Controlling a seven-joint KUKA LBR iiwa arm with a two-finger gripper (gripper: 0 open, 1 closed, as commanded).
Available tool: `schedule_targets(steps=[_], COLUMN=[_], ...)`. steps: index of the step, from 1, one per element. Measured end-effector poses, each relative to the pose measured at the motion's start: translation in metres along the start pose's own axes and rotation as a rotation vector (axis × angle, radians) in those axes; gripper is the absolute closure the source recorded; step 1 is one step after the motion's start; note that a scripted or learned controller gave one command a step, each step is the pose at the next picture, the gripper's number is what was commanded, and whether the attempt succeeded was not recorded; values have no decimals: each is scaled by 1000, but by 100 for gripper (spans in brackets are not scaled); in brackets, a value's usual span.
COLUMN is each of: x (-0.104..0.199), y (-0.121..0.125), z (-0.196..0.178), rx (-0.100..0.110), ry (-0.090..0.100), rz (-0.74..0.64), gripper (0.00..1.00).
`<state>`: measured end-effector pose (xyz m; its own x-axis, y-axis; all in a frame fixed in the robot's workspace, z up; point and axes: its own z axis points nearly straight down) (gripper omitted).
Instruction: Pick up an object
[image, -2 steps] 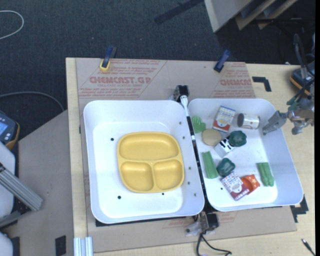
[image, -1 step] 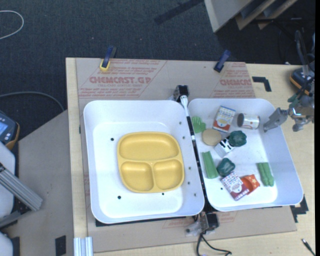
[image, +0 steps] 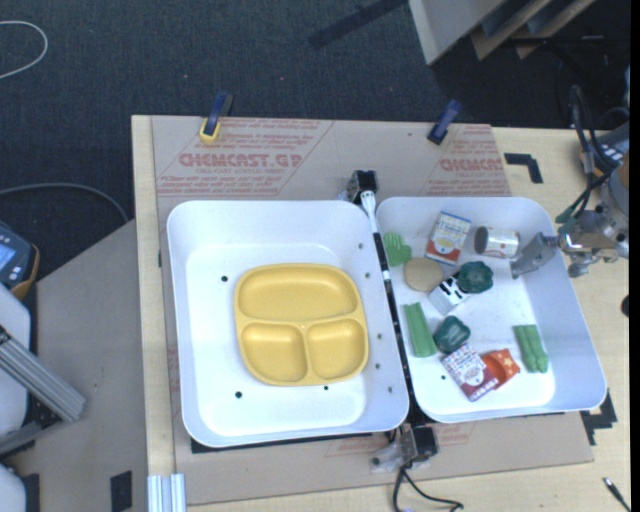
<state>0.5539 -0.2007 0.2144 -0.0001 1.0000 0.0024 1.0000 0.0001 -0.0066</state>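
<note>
We are positioning the gripper (image: 535, 255) at the right bin's (image: 570, 385) far right edge, beside the silver can (image: 497, 241), a likely pickup target. Nothing sits between its fingers.

The left bin (image: 190, 300) carries a yellow divided tray (image: 300, 322) in its middle, leaving a band of bare white floor all around it. The right bin (image: 570, 330) is crowded: a small carton (image: 449, 236), a silver can (image: 497, 241), a tan disc (image: 423, 275), a dark green lump (image: 474, 277), green sticks (image: 418, 329) and a red packet (image: 480, 370) lie close together. Open floor remains along its lower right, near a green piece (image: 531, 347).
</note>
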Motion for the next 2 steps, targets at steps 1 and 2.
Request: schedule_targets(steps=[1,2], x=[9,12], y=[-5,-7], z=[58,122], rx=[1,2], ry=[1,1], rz=[0,0], gripper=[0,0])
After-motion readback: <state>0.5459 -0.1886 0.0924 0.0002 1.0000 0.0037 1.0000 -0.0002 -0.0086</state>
